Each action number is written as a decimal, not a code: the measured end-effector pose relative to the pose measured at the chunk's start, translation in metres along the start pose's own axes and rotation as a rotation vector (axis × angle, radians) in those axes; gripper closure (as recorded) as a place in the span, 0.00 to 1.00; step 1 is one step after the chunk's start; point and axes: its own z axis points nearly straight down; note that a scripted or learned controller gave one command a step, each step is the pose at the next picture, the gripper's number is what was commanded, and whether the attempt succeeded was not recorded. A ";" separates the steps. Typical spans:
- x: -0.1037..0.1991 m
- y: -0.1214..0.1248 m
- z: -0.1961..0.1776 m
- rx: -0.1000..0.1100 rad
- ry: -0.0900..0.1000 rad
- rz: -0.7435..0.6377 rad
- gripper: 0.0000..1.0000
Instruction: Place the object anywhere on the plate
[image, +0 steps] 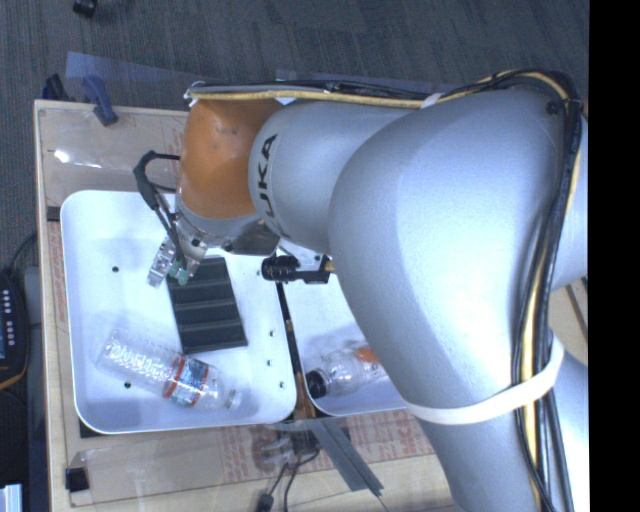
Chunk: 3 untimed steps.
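A clear plastic bottle (160, 368) with a red and blue label lies on its side near the front of the left white bin (85, 300). A black ribbed rectangular slab (208, 305) lies flat in the middle of that bin, just behind the bottle. My gripper (168, 265) hangs over the slab's far left corner, below the orange wrist band (215, 150). It is apart from the bottle and I see nothing in its grasp. A second clear bottle (345, 372) with a dark cap lies in the right bin, mostly hidden under the arm.
The grey arm (420, 230) covers most of the right bin and the back of the left one. A black cable loop (150, 180) sticks out left of the wrist. The divider (290, 340) between the bins runs just right of the slab.
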 end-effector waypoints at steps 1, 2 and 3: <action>-0.026 -0.014 -0.026 0.000 0.000 0.017 1.00; 0.027 0.036 0.032 0.005 0.004 0.422 1.00; 0.027 0.036 0.032 0.005 0.004 0.422 0.00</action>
